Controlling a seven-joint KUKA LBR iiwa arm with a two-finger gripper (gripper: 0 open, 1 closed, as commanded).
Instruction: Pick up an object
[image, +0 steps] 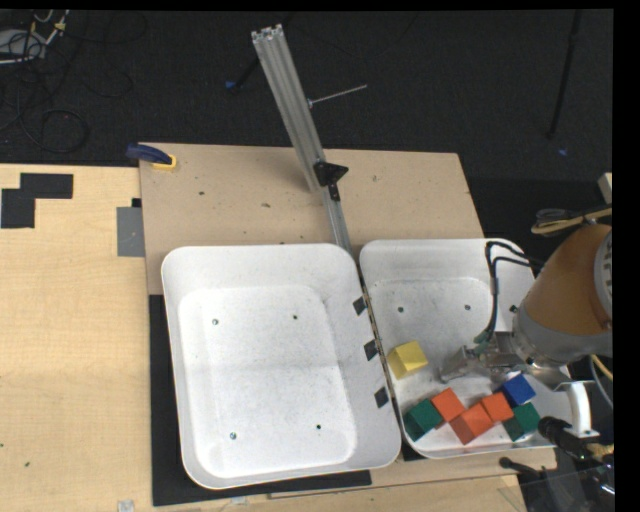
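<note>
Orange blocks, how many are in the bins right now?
2, both in the right bin near its front edge: one orange block beside a green block, another orange block just right of it. The arm could hide more.

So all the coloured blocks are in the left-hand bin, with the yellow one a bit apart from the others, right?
Not quite: the camera view shows the coloured blocks in the right bin, not the left bin. The yellow block does sit a bit apart from the others.

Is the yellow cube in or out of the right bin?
In. The yellow cube sits on the floor of the right shallow white bin, near its left wall, apart from the other blocks.
</note>
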